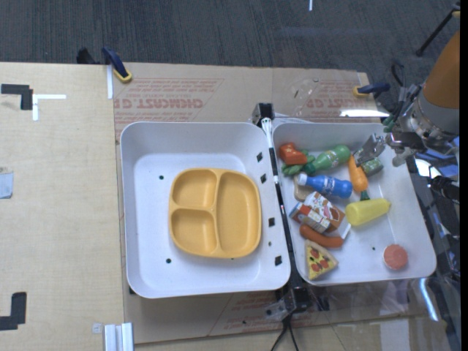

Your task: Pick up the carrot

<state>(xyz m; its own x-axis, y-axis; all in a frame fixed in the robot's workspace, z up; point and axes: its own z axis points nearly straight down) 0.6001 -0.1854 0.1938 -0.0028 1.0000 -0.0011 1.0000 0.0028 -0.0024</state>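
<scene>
The carrot (pixel 357 175) lies in the right bin (pixel 409 262), in its upper part, a narrow orange piece standing nearly upright in the view with its upper end toward the far rim. Just left of it is a blue bottle (pixel 327 186) lying on its side with a white cap, and above that a green bottle (pixel 329 156) and a red pepper (pixel 292 153). Below the carrot sits a yellow corn cob (pixel 368 210), close to its lower end. Further left and down are a small printed carton (pixel 318 213), a red sausage (pixel 320 237) and a pizza slice (pixel 319 262). A round red piece (pixel 395 256) lies apart near the bin's lower right corner.

The gripper (pixel 373 149) hangs over the upper right part of the same bin, just above and to the right of the carrot's upper end, with the grey arm (pixel 442 86) and its orange band reaching in from the right. One silvery finger points down toward the carrot; whether the pincer is open or closed I cannot tell, and nothing can be seen held in it.

The left bin (pixel 139 218) holds a yellow divided plate (pixel 216 213) with three compartments, resting near its middle. Both bins stand side by side on a cardboard sheet (pixel 183 97) laid on the wooden bench (pixel 55 210).
</scene>
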